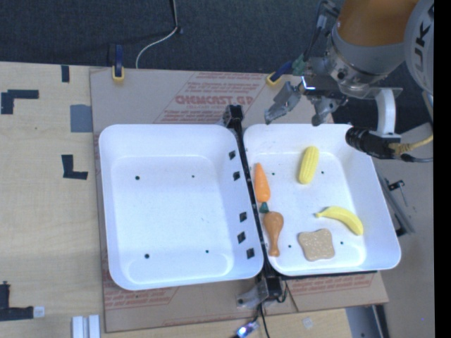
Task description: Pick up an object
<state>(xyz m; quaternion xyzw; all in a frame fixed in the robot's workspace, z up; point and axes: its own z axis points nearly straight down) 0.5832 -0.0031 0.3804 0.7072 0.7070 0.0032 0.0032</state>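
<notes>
Corn (308, 165) lies below the end effector (299, 110) (fingers spread, holding nothing) in right bin (366, 189).

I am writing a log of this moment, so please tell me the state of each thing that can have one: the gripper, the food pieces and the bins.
gripper: open, holding nothing, above the right bin's far edge
corn cob: lying in the right bin
carrot: lying by the divider
chicken drumstick: lying, below the carrot
banana: lying
bread slice: lying flat
</notes>
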